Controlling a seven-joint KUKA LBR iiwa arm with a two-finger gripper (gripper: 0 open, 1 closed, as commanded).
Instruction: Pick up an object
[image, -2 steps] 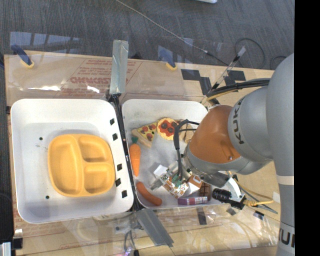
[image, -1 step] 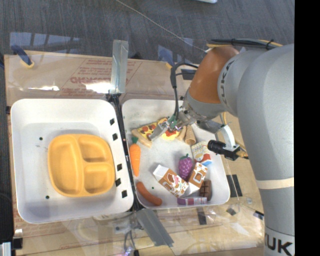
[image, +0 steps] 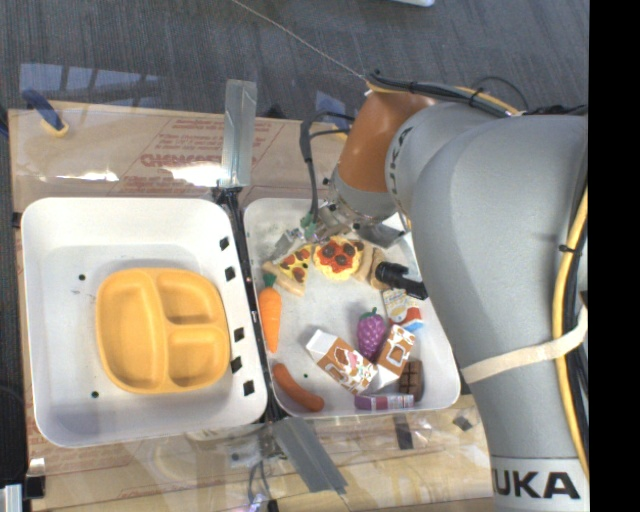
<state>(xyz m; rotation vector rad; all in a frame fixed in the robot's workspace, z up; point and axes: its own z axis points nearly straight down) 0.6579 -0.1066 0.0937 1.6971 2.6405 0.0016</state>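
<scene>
The end effector sits low at the upper edge of the right-hand shallow white bin, just by the round toy pizza. I cannot tell its state; nothing looks lifted, so the pick seems undone.

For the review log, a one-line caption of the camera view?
Pincer low in the right bin over toy pizza, near a carrot; yellow tray in the left bin.
</scene>
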